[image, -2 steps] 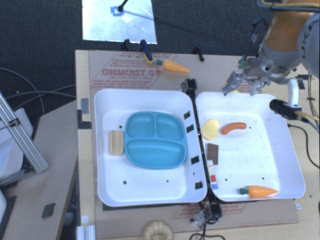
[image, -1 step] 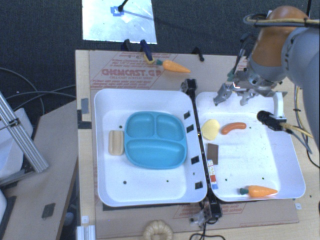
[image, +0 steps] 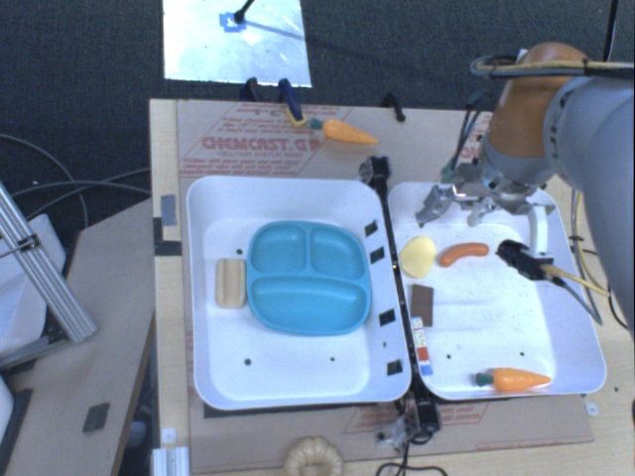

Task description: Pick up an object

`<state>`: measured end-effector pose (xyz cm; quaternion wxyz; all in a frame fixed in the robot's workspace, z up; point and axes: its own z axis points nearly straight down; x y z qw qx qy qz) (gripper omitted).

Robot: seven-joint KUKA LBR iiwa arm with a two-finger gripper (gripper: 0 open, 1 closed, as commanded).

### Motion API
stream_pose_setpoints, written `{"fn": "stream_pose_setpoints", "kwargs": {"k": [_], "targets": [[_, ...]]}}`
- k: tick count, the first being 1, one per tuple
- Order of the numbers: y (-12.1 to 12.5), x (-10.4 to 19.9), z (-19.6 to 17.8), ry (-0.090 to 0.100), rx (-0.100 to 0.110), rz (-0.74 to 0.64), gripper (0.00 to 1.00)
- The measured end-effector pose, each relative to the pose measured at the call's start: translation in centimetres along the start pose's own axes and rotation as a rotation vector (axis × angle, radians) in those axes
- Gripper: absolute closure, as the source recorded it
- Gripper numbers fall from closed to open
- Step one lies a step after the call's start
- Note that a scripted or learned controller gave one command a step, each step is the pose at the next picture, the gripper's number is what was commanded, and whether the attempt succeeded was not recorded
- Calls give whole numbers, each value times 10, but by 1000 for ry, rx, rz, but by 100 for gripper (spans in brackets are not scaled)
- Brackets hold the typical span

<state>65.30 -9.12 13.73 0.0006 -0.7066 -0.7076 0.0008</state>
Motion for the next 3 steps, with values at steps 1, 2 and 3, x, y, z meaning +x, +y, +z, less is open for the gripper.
{"fn": "stream_pose_setpoints", "kwargs": {"k": [1,2,3], "targets": [[0,1,52,0,0,0,0],[1,0,38,0,-5,1,100],[6,3,-6,0,-7,-2,100]]}}
